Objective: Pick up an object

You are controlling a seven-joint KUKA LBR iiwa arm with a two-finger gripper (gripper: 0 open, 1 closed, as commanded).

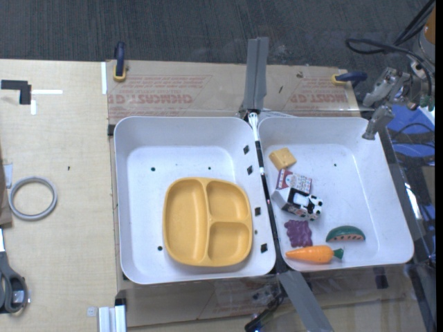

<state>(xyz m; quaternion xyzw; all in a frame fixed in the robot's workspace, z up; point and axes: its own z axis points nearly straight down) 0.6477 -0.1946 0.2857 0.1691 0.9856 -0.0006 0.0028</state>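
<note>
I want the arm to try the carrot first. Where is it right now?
The toy carrot lies at the front edge of the right bin, just below the purple grapes and the watermelon slice.

Bright, even light; soft shadows, slight graininess
</note>
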